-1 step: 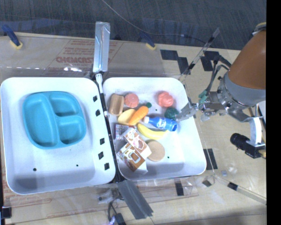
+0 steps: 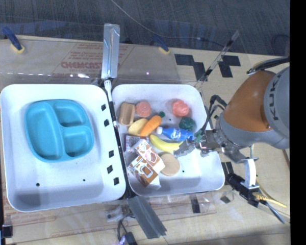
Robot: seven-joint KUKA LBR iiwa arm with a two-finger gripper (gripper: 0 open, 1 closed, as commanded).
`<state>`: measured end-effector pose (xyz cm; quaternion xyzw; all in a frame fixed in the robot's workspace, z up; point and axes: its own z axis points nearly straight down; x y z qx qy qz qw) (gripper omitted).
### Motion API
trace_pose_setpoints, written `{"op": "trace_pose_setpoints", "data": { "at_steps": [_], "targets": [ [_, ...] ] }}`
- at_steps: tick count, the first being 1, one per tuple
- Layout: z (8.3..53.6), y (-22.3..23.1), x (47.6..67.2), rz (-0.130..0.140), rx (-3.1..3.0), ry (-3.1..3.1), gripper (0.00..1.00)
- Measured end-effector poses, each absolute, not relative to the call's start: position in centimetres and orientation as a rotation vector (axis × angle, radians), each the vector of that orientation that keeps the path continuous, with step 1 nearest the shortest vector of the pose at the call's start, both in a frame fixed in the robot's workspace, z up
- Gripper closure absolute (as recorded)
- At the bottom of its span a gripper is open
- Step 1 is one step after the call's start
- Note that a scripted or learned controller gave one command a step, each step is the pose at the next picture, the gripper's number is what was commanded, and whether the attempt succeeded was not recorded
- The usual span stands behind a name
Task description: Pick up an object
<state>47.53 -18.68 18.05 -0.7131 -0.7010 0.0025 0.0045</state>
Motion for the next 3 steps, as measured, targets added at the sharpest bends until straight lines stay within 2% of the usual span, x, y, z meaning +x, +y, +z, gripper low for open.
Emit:
{"op": "trace_pose_setpoints", "data": {
  "at_steps": [1, 2, 3],
  "targets": [
    [9.9, -14.5, 55.6, -0.004, -2.223, -2.227, 0.0],
    [10.8, -14.6, 55.5, 0.001, -2.218, -2.226, 1.0],
    [22.6, -10.2, 63.4, -0.008, -2.114, -2.331, 1.0]
  ]
}}
